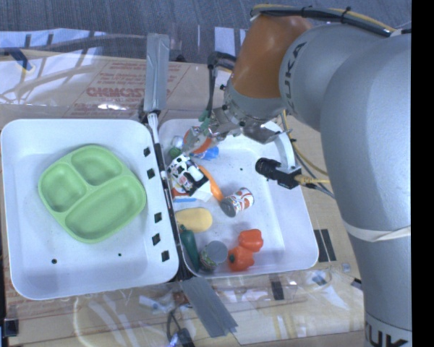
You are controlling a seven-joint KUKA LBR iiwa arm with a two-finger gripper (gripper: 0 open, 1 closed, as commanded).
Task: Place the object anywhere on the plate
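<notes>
A light green divided plate [92, 191] lies in the left white bin [29, 266]. My gripper [202, 133] hangs low over the far left corner of the right bin [300, 230], reaching in below the orange wrist band. It sits right above a small pile of toys: something orange [200, 145] and something blue [210, 152]. Whether it touches or holds either one is hidden by the wrist. A black-and-white cow-patterned toy [185, 173] lies just in front of that pile.
The right bin also holds an orange carrot [214, 186], a small can [237, 202], a yellow potato-like piece [194, 219], a red pepper [251, 240], a tomato [239, 259], a grey disc [215, 251] and a green vegetable [189, 246]. The big grey arm covers the right side.
</notes>
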